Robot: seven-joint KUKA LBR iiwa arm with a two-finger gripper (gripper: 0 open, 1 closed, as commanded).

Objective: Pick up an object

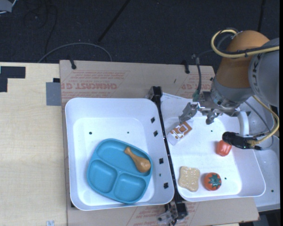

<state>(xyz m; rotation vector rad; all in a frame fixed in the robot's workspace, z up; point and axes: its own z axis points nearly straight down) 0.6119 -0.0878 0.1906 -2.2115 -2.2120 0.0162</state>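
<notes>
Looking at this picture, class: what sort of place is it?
Probably a robotics lab bench: a grey robot arm with a gripper reaches over two white bins holding toy food, such as a drumstick on a blue tray.

Position: you look from one fixed camera above the bench (23,140).
Facing: downward at a slant.
Range: far enough for both white bins (78,114).

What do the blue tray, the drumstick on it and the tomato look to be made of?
Blue tray: likely moulded plastic, uniform colour, soft sheen, rounded compartments. Drumstick: probably toy plastic or rubber, smooth even tan surface. Tomato: probably toy plastic too, glossy red with a moulded green top. None can be confirmed by look alone.
</notes>
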